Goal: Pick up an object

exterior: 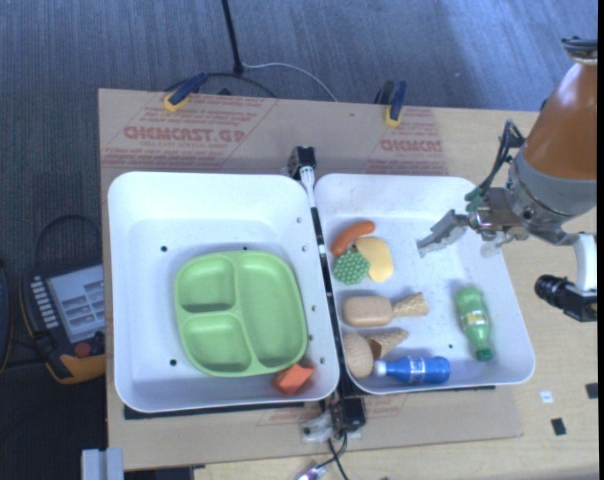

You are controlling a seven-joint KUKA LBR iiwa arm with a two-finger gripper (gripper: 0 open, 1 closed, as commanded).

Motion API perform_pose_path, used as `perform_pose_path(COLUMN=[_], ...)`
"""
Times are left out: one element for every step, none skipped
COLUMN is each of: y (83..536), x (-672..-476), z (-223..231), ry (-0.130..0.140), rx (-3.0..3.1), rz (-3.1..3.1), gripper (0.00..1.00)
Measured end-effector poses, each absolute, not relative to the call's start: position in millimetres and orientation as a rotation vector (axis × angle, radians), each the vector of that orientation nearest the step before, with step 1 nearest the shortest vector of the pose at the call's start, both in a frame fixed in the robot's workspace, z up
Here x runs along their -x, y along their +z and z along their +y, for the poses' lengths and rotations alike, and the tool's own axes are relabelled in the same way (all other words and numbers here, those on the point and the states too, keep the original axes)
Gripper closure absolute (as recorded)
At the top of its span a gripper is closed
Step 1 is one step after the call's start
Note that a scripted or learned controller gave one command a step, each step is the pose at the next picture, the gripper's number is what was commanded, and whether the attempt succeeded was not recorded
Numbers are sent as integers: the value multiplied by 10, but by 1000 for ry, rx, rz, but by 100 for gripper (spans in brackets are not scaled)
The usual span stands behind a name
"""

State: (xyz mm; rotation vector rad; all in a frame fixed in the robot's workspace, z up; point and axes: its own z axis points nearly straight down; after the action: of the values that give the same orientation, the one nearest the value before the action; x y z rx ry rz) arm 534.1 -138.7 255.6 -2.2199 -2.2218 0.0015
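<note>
My gripper (462,242) hangs over the upper right part of the right bin (422,193), its fingers spread open with nothing between them. Below it lies a green bottle (472,321), and a blue bottle (412,370) rests on its side by the front wall. To the gripper's left sit a yellow fruit (379,258), a green bumpy ball (350,266) and an orange-red sausage shape (353,233). A tan bread roll (367,311) lies beside a cone (411,304), and another tan piece (357,354) is nearer the front.
The left bin (142,208) holds a green divided plate (242,311) and a small orange block (295,377) at its front right corner. Between the bins runs a raised divider (317,238). Clamps (390,103) grip the board's far edge.
</note>
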Motion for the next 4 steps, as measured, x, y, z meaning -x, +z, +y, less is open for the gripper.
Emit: perform_pose_path(y=[1984, 961, 1052, 1273], x=[-4953, -4933, -4923, -4837], z=[-2000, -2066, -2093, -1534], ry=[3, -10, -3, 0], rx=[2279, 2155, 2162, 2575], rz=[-2161, -2278, -2277, -1799], gripper=[0, 0, 100, 100])
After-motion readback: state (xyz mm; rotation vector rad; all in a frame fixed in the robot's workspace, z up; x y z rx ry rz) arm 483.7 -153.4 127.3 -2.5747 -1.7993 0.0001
